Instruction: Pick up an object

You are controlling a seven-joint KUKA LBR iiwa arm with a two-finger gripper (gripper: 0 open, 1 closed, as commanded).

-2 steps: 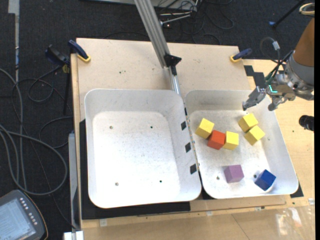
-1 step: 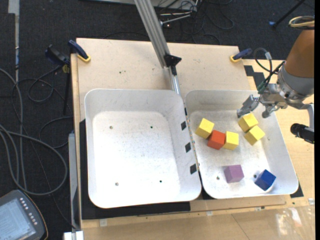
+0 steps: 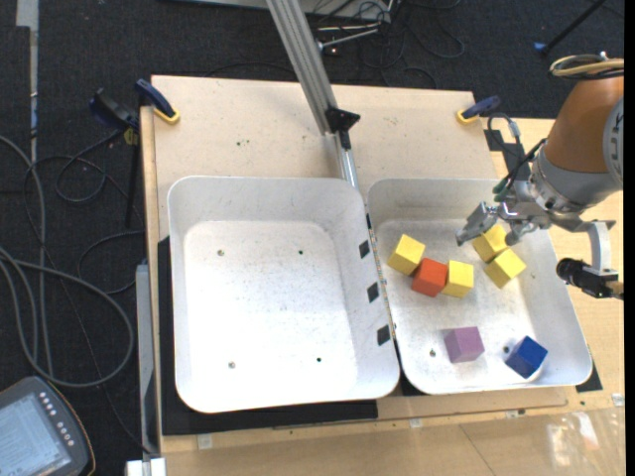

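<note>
Yellow shows between the spread fingers of the gripper point(image 3: 493, 228), which hangs low over the right bin point(image 3: 556, 296): a yellow cube point(image 3: 488, 245) sits right at the tips, though whether they pinch it I cannot tell. A second yellow cube point(image 3: 506, 266) touches it below. Further left lie a yellow block point(image 3: 406, 254), an orange cube point(image 3: 430, 277) and another yellow one point(image 3: 459, 279). Near the front rim rest a purple cube point(image 3: 463, 344) and a blue cube point(image 3: 526, 356). The left bin point(image 3: 198, 206) sits alongside.

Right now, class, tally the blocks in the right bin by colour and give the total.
Yellow: 4
Orange: 1
Purple: 1
Blue: 1
Total: 7
</note>
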